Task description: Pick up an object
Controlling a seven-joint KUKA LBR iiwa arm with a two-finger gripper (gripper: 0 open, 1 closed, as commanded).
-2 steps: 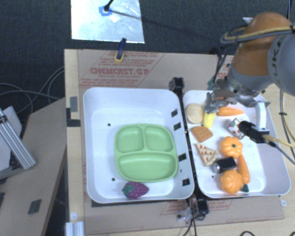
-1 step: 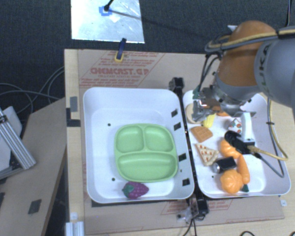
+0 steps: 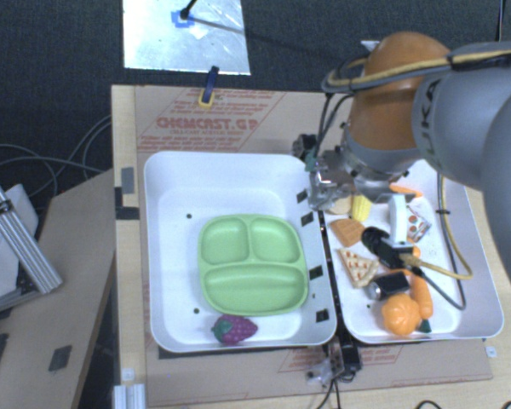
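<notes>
Two white bins on counter (image 3: 128, 100). Left bin (image 3: 175, 228) has green divided plate (image 3: 254, 262) in the middle, purple grape cluster (image 3: 234, 329) at its near edge. Right bin (image 3: 473, 288) crowded: orange pumpkin-like toy (image 3: 400, 313), carrot (image 3: 421, 292), waffle wedge (image 3: 358, 267), white carton (image 3: 406, 220), yellow piece (image 3: 361, 206). End effector (image 3: 328, 190) low at right bin's far-left corner; cannot tell its grip state.
</notes>
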